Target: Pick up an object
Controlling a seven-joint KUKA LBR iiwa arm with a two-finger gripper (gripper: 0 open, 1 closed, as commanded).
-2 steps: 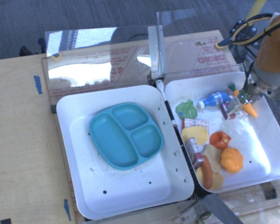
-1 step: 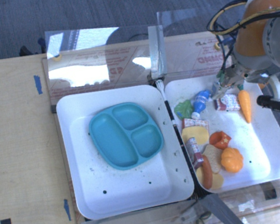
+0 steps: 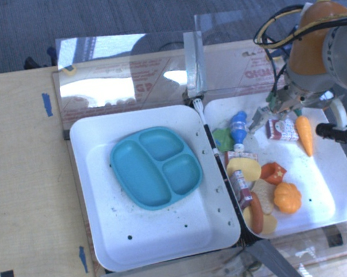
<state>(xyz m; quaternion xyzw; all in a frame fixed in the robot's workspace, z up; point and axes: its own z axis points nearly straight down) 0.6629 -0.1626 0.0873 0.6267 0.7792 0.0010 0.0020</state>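
a wooden bench [image 3: 22,211] bears two white bins. the left bin [image 3: 111,242] holds a blue divided plate [image 3: 156,166]. the right bin [image 3: 339,196] holds a heap of toy food: a carrot [image 3: 304,135], an orange [image 3: 287,197], a tomato [image 3: 273,172], a blue bottle [image 3: 239,126]. the pincer [image 3: 272,112] hangs over the bin's far side, beside a red-and-white packet [image 3: 282,129]; whether it is open or closed cannot be told.

The scene is brightly and evenly lit from above, and the white bins [image 3: 98,198] are washed nearly to overexposure. Strong glare is thrown off the clear panel [image 3: 117,72] behind them. Soft shadows are cast; fine detail is slightly blurred throughout.
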